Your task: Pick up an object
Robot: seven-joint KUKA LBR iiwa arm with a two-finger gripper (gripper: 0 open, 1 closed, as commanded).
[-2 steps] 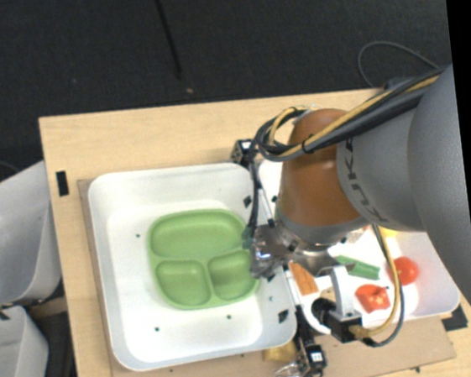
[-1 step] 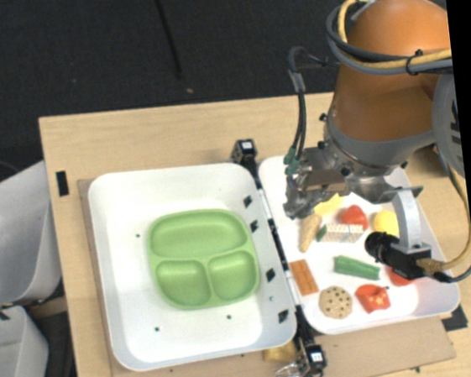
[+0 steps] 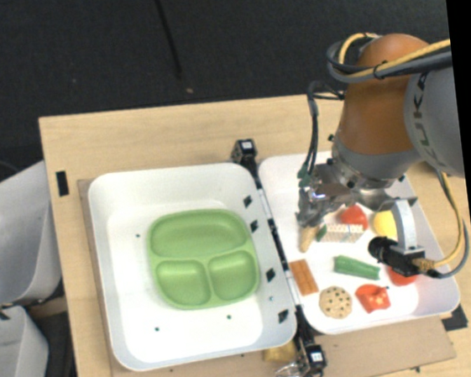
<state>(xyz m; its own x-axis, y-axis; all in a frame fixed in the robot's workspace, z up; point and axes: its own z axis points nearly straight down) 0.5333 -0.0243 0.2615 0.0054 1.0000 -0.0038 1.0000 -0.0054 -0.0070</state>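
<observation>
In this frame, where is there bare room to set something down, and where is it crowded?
Bare white floor rings the green divided tray in the left bin, widest along its near and left walls. The right bin is crowded: food pieces lie close together beneath the gripper.

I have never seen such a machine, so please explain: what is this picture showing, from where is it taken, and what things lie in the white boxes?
One camera looks down at a slant on a wooden bench. The grey and orange machine at the right is a robot arm; its gripper is low over the right bin. The left bin holds a green divided plate. The right bin holds small toy foods: a cookie, an orange bar, a green piece, a red piece and a yellow one. I cannot tell whether anything is held.
</observation>
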